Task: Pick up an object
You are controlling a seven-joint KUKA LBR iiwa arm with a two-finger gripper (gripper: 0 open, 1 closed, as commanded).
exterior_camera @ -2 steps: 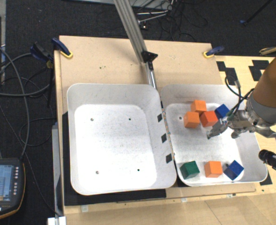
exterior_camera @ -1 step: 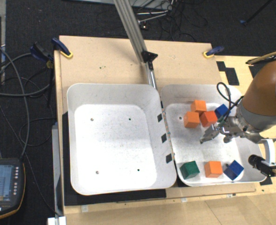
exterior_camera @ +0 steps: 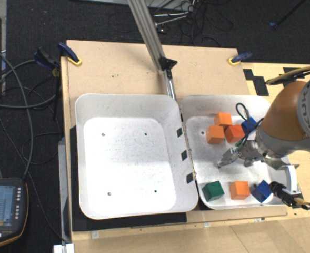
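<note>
The right bin (exterior_camera: 197, 157) holds several blocks. Three orange blocks cluster near its back: one (exterior_camera: 222, 119), one (exterior_camera: 215, 134) and one (exterior_camera: 233, 133). A green block (exterior_camera: 213, 190), another orange block (exterior_camera: 239, 190) and a blue block (exterior_camera: 261, 191) lie along the front wall. My gripper (exterior_camera: 230, 158) hangs low over the middle of this bin, below the orange cluster and above the front row. Its fingers point left and look slightly apart, with nothing between them. The grey and orange arm (exterior_camera: 289, 120) reaches in from the right.
The left bin (exterior_camera: 91, 141) stands beside the right one. A blue piece with a dark cable loop (exterior_camera: 247, 121) sits on the wrist near the orange cluster. A metal pole (exterior_camera: 147, 28) slants down to the bins' back edge. Clamps (exterior_camera: 70, 54) hold the board corners.
</note>
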